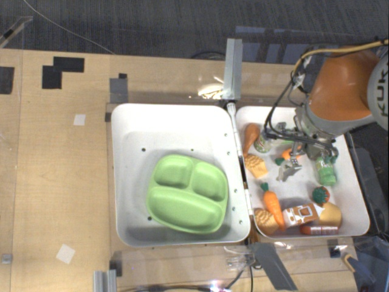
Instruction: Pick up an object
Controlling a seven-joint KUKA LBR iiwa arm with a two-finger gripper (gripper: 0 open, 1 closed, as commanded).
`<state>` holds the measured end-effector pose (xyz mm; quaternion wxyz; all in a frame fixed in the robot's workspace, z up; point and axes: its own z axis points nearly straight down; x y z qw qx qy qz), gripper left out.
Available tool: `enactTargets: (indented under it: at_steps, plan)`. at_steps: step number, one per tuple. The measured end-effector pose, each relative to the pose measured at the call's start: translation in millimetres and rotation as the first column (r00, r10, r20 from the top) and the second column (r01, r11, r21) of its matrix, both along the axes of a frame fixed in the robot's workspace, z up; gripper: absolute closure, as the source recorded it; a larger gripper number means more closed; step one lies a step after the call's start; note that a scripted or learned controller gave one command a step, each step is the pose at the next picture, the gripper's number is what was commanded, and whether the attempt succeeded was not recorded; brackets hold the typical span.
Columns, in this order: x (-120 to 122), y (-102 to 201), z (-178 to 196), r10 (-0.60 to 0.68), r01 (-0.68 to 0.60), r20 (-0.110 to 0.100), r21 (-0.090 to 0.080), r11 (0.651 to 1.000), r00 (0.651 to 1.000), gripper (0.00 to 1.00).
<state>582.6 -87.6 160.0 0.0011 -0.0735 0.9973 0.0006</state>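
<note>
Well off to the pincer's point(292, 166) side, toward the view's left, you'll see a light-green three-compartment plastic tray point(188, 193) lying in a shallow white bin point(134, 132); a grey metal post point(233, 66) stands beyond.

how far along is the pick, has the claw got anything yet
Done: the arm has reached over the right bin, with the claw low among the toy food. In hand: nothing visibly held; the carrot, the orange juice box and the green item all lie on the bin floor. Left: grasp one object and lift it clear. The green tray sits in the left bin.
</note>
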Motion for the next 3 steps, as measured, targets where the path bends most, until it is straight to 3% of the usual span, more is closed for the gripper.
enactTargets:
  at_steps: [1,2,3]
  plan:
    - [-39,-5,-55,-0.169,0.169,0.026,0.001,0.986,0.985,0.00]
    - [20,-24,-58,-0.119,0.119,0.038,0.000,0.993,0.992,0.00]
    - [15,-9,-58,-0.103,0.104,0.046,-0.007,0.995,0.994,0.00]
